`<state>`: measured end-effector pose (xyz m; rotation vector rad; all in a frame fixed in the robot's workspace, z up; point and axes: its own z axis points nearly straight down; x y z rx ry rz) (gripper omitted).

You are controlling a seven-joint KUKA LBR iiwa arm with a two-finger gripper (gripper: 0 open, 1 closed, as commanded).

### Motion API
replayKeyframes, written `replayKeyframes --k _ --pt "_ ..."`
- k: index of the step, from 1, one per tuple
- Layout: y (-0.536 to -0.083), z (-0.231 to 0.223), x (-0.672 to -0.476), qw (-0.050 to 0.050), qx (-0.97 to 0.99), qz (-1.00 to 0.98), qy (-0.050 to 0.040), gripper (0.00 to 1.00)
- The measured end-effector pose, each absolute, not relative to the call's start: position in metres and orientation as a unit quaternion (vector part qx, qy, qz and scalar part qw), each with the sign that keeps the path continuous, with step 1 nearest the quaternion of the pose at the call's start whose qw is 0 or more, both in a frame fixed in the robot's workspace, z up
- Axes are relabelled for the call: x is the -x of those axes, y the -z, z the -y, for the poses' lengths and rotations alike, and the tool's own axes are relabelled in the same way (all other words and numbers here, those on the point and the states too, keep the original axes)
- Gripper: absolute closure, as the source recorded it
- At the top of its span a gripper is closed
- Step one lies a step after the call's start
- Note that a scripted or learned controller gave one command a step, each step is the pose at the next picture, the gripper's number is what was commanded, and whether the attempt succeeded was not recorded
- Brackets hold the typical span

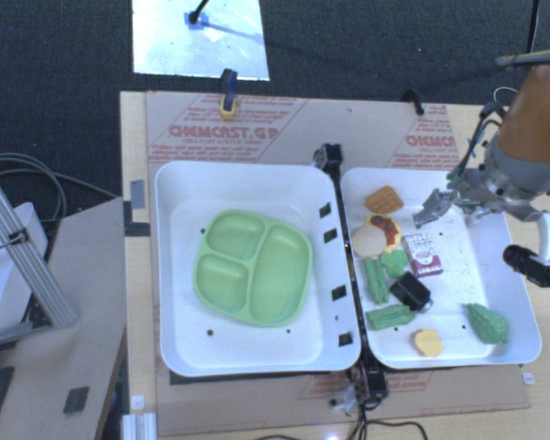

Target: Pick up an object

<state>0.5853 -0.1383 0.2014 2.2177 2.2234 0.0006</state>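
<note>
The gripper (433,209) hung over the upper part of the right bin (522,314), with nothing visibly held; how wide it stood could not be told. The likeliest failure, judging from the crowding, was a descent onto two toys at once: the round bun-like piece (370,240), the red-and-white carton (423,254), the green pods (378,280) and the black block (410,292) lay touching or just beside one another. The orange cracker (383,199), near the gripper, sat more apart, as did the yellow piece (428,343) and the green leafy toy (488,323). The left bin (179,337) held a green divided tray (254,267).
</note>
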Motion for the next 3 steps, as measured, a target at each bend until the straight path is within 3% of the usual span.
replayKeyframes --k 1,2,3 --pt "-0.079 0.168 -0.537 -0.002 -0.708 -0.706 0.0014 0.0" --pt "-0.334 0.098 -0.525 0.007 -0.703 -0.711 -0.0063 0.0" --pt "-0.336 0.1 -0.524 0.004 -0.704 -0.71 -0.0024 1.0"
